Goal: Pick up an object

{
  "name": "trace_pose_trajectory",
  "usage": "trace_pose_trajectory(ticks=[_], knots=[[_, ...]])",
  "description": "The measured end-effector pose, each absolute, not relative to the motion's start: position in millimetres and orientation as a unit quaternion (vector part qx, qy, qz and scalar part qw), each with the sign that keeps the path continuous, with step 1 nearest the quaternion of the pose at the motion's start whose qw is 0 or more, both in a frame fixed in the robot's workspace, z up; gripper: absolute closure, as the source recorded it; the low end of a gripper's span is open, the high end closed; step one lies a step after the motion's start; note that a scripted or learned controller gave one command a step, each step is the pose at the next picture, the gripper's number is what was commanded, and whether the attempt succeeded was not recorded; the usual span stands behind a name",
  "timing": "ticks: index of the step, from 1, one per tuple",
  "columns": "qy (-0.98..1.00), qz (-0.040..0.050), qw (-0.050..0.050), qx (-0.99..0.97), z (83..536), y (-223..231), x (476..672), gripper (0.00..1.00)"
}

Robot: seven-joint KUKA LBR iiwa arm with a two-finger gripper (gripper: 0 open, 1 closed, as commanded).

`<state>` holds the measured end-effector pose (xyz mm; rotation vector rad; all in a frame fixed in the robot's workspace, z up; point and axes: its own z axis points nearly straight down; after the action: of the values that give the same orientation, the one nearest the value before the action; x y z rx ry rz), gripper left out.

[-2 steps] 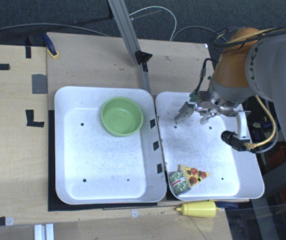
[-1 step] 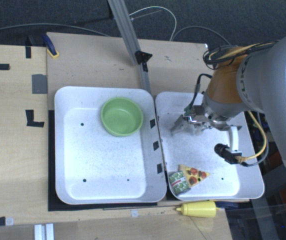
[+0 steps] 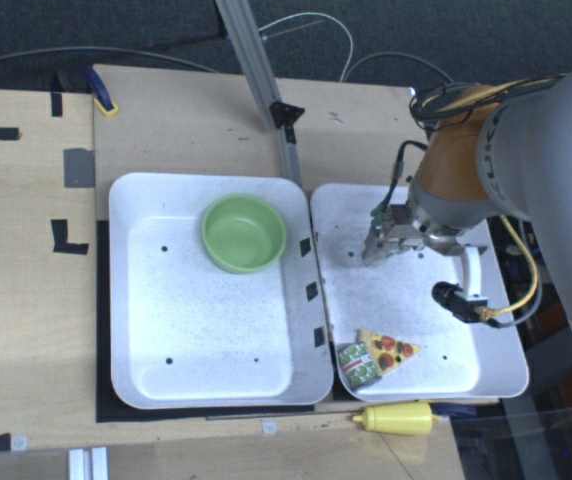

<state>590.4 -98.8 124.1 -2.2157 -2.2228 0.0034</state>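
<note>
Hovering low over the right bin (image 3: 496, 373)'s far half, the gripper (image 3: 378, 250) is poised for a descent; jaws' state unclear. The pizza slice (image 3: 391, 349) lies nearer, ungrasped.

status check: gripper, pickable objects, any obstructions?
Gripper low over the right bin, upper left part, nothing visible between fingers. Pizza slice toy at that bin's front left corner, untouched. Green bowl in left bin. Nothing blocking.
</note>
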Motion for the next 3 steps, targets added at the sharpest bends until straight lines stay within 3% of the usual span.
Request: trace_pose_trajectory(ticks=[3], knots=[[-0.708, -0.0016, -0.002, -0.706, 269.9, -102.4, 606.6, 1.00]])
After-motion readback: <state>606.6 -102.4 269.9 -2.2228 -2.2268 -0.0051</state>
